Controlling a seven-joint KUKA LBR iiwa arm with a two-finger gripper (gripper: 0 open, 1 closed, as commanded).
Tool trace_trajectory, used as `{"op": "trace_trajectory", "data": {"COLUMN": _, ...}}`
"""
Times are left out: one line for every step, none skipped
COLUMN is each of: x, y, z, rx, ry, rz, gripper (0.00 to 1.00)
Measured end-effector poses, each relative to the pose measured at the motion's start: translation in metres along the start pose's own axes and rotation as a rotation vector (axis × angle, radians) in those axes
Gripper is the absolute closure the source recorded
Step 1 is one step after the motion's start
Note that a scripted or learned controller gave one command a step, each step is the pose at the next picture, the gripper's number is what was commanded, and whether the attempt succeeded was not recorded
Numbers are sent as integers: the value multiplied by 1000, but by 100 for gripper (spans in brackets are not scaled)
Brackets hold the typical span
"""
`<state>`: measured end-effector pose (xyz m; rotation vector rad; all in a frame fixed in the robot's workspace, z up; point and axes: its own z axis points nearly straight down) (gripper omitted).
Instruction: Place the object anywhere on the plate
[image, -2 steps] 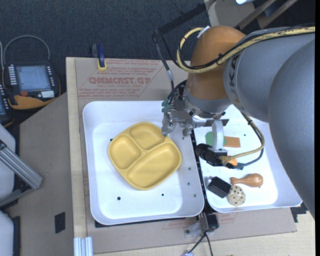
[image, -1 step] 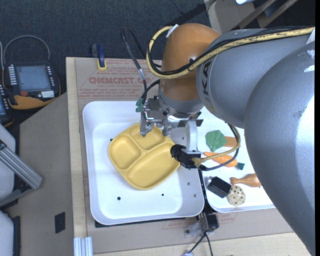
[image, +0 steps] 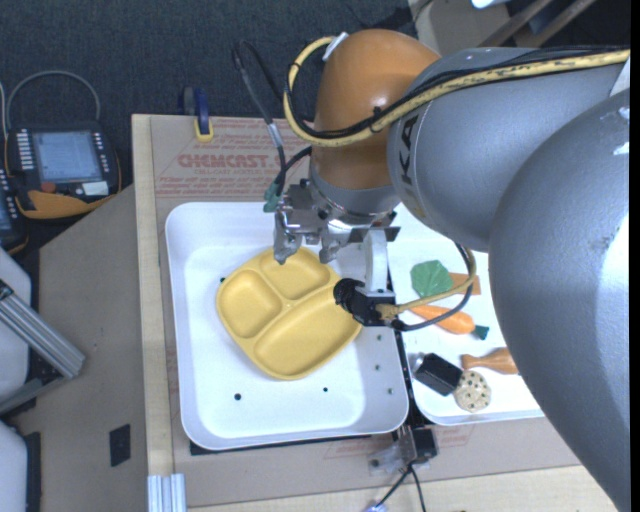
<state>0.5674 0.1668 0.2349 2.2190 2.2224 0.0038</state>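
Grey arm (image: 520, 180) holds its tool (image: 300, 240) over the yellow plate (image: 285, 320) at frame centre; tool state unclear, and nothing lies on the plate yet.

Right bin (image: 432, 405) mostly behind the arm (image: 520, 150); plate (image: 285, 320) rim partly under the end effector (image: 300, 245).

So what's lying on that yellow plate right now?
Nothing that I can see: the yellow plate has three bare sections. The robot's gripper hangs over its far edge and covers a bit of it, so that spot stays hidden.
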Motion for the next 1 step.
{"op": "trace_trajectory", "data": {"x": -1, "y": 0, "z": 1, "rx": 1, "ry": -1, "rz": 0, "gripper": 0}}
